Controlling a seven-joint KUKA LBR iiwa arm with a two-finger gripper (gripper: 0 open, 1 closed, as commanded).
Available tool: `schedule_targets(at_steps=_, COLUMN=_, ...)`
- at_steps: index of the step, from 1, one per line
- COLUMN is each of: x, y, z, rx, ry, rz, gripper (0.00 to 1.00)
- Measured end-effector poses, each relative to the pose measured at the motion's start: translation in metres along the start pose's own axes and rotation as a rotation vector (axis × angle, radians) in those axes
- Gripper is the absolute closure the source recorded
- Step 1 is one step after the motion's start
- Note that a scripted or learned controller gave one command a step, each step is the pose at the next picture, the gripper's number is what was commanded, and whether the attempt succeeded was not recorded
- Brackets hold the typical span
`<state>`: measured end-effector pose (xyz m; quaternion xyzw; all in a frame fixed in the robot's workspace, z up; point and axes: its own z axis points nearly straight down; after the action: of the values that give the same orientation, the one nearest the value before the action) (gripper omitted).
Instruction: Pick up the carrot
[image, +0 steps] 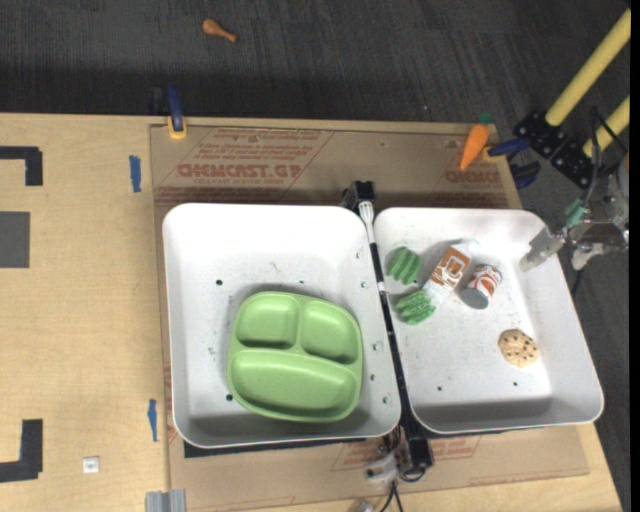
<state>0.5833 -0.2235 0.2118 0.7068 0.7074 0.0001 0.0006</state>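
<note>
Camera view: left bin (190, 300) holds a green tray (296, 355); right bin (570, 370) holds a cookie (518, 348) at five o'clock. Carrot (474, 146) lies on desk (70, 330) at twelve. Fingers (556, 243) at three o'clock, spread unclear.

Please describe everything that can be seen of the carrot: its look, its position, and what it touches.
The carrot is small and orange, with a bit of green at its upper end; it looks like a plastic toy. It lies tilted on the brown board beyond the right bin, outside both bins, its narrow end pointing down and left. A blue clamp sits just to its right; whether they touch cannot be told. The tool is apart from it, over the right bin's far right edge.
</note>
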Motion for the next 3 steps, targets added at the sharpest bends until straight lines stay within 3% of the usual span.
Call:
schedule_targets(at_steps=1, x=0.000, y=0.000, z=0.000, rx=0.000, ry=0.000, rz=0.000, gripper=0.00)
schedule_targets(at_steps=2, x=0.061, y=-0.075, z=0.030, rx=0.003, ry=0.003, rz=-0.288, gripper=0.00)
schedule_targets(at_steps=3, x=0.000, y=-0.094, z=0.058, rx=0.002, ry=0.002, rz=-0.415, gripper=0.00)
